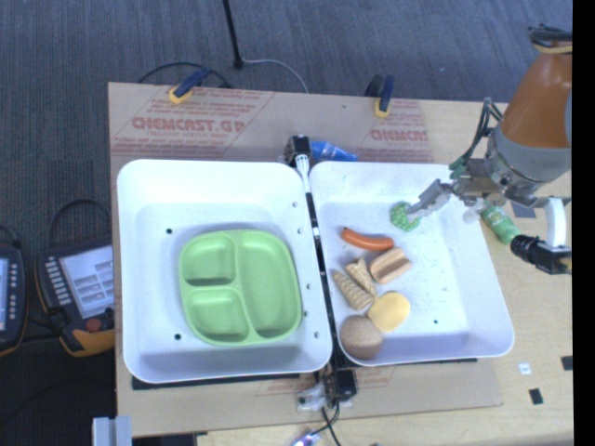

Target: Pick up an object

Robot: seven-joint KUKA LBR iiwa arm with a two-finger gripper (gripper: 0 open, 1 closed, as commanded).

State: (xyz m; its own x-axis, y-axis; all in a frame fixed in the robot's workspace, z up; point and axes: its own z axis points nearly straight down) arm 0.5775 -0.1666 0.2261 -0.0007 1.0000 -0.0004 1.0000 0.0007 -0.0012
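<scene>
My gripper (410, 212) reaches in from the right over the back of the right bin (465, 286). Its thin grey fingers (429, 199) slant down to the left and look closed around a small green toy vegetable (401, 217) at their tips. Just in front of it lies an orange sausage (367, 241). Nearer the front sit a tan bread roll (390, 266), a ridged beige piece (350, 287), a yellow lump (390, 310) and a brown round piece (361, 336).
The left bin (149, 249) holds a green divided plate (242, 284). A black bar (314, 240) runs between the bins. Clamps (382, 96) and a blue object (330, 150) sit at the bench's back edge. A cable and green fitting (502, 223) hang off the wrist.
</scene>
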